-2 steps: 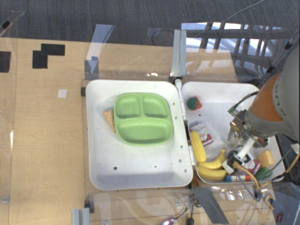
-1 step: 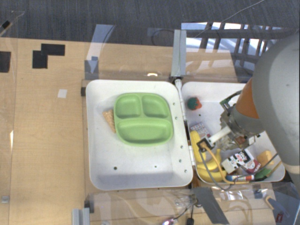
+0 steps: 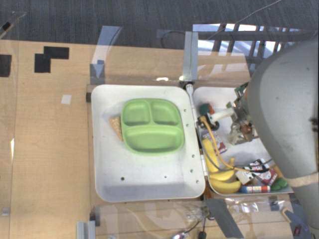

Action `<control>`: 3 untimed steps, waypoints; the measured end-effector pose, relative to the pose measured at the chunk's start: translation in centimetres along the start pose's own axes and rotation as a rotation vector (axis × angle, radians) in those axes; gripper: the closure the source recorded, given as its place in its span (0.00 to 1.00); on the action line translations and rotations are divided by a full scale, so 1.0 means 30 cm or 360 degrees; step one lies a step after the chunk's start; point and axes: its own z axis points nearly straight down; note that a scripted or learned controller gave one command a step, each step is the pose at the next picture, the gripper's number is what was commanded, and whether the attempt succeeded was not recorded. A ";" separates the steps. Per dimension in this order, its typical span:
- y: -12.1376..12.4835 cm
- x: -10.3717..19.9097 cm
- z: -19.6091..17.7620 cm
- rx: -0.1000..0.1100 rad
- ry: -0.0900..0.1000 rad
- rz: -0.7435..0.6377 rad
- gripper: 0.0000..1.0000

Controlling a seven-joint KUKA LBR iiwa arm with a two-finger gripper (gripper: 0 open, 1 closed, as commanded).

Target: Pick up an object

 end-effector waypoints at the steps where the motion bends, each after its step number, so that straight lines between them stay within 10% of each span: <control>1: 0.225 -0.069 -0.307 0.0006 -0.0007 -0.1093 1.00; 2: 0.187 0.055 0.003 -0.0003 0.0002 -0.1434 1.00; 3: 0.129 -0.101 -0.316 0.0006 -0.0005 -0.1667 1.00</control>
